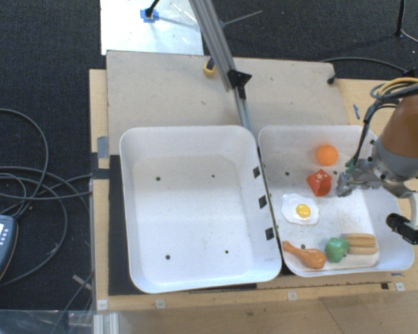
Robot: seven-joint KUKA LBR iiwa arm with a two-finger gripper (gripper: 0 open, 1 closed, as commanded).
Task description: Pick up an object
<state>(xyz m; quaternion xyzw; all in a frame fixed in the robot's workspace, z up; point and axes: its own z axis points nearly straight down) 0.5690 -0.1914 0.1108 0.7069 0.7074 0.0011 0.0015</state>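
The right bin [393,259] holds several toy foods. An orange ball [327,155] lies at the back, with a red strawberry-like piece [320,182] just in front of it. A fried egg [299,211] sits mid-bin. Along the front edge lie a drumstick [305,254], a green piece [336,248] and a hot dog [361,243]. My gripper [347,183] is low in the bin, just right of the red piece and close beside it. I see nothing held in it.
The left bin [195,207] adjoins the right one along a shared wall with black clips [263,202]. A slanted metal pole [223,47] comes down from the top to the bins' back edge. Cables [28,179] lie on the floor at left.
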